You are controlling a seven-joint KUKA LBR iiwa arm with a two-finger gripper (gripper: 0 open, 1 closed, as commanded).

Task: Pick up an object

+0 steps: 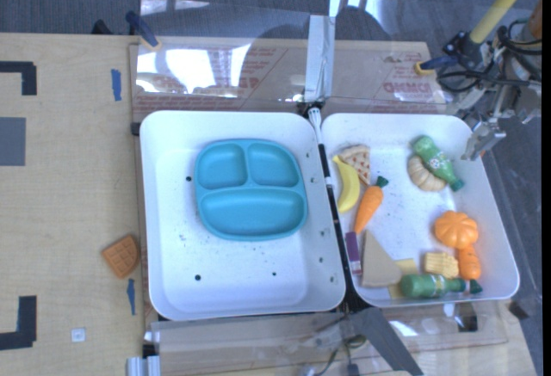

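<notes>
The gripper is hanging over the top right edge of the right bin. Can't tell if it's wide or narrow, too small & blurry. It's holding nothing. Closest toys are the green bottle & the bread roll, touching each other. Best to drop straight down on the bottle's middle, w/ the grip going across its thin side, so the roll isn't getting bumped.

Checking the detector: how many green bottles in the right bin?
2. One green bottle lies tilted in the right bin, near its far right corner beside a bread roll. The other green bottle lies along the near edge.
</notes>
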